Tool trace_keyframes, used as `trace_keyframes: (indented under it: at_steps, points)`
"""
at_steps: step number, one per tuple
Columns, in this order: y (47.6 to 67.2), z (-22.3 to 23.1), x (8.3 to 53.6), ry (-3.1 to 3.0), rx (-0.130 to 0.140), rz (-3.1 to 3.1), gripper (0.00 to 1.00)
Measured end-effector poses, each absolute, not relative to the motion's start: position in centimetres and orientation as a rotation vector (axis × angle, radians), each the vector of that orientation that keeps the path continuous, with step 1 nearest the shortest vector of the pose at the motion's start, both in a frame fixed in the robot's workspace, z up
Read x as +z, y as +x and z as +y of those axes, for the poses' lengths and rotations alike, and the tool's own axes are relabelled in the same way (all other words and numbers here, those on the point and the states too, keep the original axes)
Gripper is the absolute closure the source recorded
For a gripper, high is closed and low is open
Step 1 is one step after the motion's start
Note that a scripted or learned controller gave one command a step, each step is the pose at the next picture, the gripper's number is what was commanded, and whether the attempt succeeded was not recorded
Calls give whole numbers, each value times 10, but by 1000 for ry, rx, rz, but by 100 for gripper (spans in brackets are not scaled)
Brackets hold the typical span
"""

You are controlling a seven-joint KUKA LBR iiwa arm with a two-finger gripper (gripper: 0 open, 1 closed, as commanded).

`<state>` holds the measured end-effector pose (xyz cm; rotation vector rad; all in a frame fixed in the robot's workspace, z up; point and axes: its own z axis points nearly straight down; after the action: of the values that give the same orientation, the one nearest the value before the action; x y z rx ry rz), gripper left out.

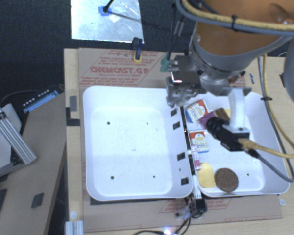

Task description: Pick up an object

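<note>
The right bin (269,153) holds several small objects. A red, white and blue packet (196,111) lies near its far left corner. A second printed packet (199,142) lies below it along the left wall. At the near edge a yellow lump (206,176) sits beside a brown round disc (227,179). A dark brown item (219,114) pokes out to the right of the first packet. My gripper (178,93) hangs over the far left corner of the right bin, just above and left of the first packet. A black block with a yellow cable (227,134) juts from the arm across the bin's middle.
The left bin (130,148) is to the left, across a divider with black clips (182,156). Both bins rest on a cardboard sheet (115,67). A blue and yellow clamp (136,50) stands at the back edge. A shiny metal plate (105,11) lies beyond it.
</note>
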<state>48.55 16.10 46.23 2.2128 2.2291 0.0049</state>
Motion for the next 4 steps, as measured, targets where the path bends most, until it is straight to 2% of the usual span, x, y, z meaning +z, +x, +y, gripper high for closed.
trace_keyframes:
  at_steps: [1,2,3,4]
  points:
    - [488,194,261,2222,-17,2228,100]
    - [506,143,326,2222,8,2215,100]
    - [505,146,334,2216,6,2225,100]
    - [504,217,364,2209,9,2233,100]
